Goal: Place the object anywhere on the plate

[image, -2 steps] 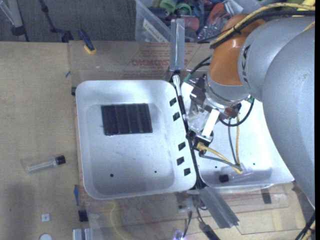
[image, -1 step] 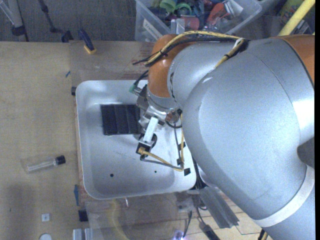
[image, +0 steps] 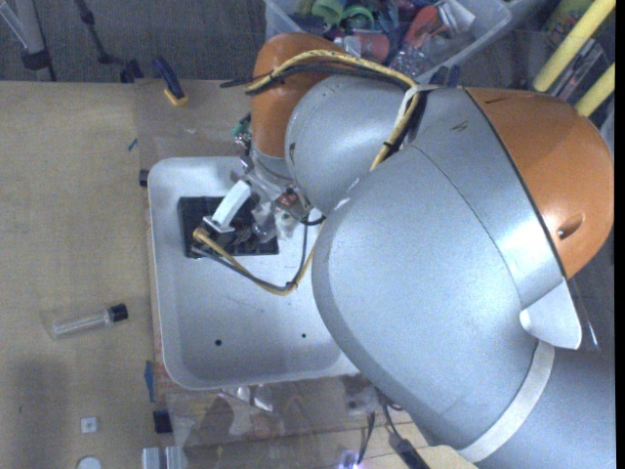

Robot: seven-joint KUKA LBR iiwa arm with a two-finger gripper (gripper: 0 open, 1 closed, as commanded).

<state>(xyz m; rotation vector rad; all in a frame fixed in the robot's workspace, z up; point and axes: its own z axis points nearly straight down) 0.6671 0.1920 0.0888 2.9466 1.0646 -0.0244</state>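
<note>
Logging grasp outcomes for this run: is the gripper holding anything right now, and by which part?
It cannot be told. The gripper sits low over a black plate in the white bin, and no object is visible in it.

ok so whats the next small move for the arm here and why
Probably a short lift straight up for a clearer look. The gripper sits low over a black flat item in the white bin, and the arm covers much of the bin, so whether anything is held can't be judged.
</note>
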